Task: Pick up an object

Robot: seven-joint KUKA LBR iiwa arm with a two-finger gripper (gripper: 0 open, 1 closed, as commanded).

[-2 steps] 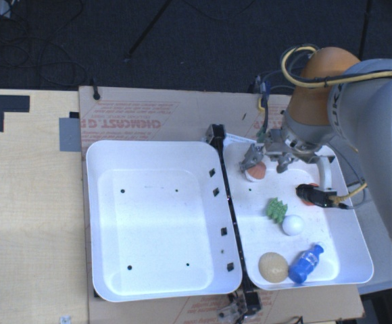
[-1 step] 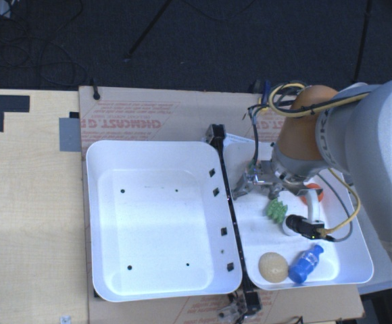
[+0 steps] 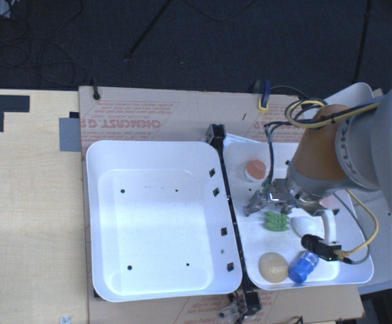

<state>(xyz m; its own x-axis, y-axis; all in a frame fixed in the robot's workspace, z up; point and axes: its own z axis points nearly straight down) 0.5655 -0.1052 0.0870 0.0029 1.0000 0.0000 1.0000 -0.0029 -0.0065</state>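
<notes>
In the camera view the right bin holds several small objects. A green crinkled piece lies near its middle, and my gripper hangs just above and left of it, its metal fingers spread toward the bin floor with nothing seen between them. A round orange-pink object sits at the far side. A beige ball and a blue cylinder rest near the front wall. A white object lies partly under my wrist. The orange-banded arm covers the bin's right part.
The left bin stands beside the right one, parted from it by a black clip strip. Yellow and black cables loop from the wrist over the right bin. Cardboard lies under both bins.
</notes>
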